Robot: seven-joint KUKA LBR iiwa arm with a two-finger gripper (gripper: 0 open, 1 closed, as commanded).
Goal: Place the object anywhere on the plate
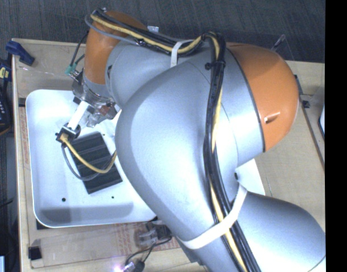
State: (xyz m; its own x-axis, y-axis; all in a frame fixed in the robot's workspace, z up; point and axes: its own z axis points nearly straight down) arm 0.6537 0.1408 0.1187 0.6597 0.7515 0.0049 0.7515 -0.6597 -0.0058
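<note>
Since my own arm point(179, 152) hogs most of the shot, there's honestly not a lot to go on. It comes in from the right, big grey elbow in the middle, and bends toward the far left, where the orange band point(99, 44) sits just above the wrist. A bundle of black and yellow cables point(213, 123) runs along the arm, strapped down with white ties point(174, 54).

My hand point(97, 111) is down at the far side of the left bin point(43, 169), pointing into it just below the wrist. From this angle I can't tell whether it's wide or narrow, or whether there's anything in it.

The bin is white and shallow. Its left and near parts are in plain sight: bare white floor with a couple of tiny dark dots point(64, 199) and a soft shadow along the near wall. My arm covers the bin's right side, so I can't tell where the object or the plate sits.

The bin rests on a pale wooden surface point(94, 242). There's a blue clamp point(17, 51) at the far-left corner of it, and a small connector with wires point(148, 234) lies on the near edge, just beside my arm. Dark carpet point(162, 4) runs along the far side, past the surface.
</note>
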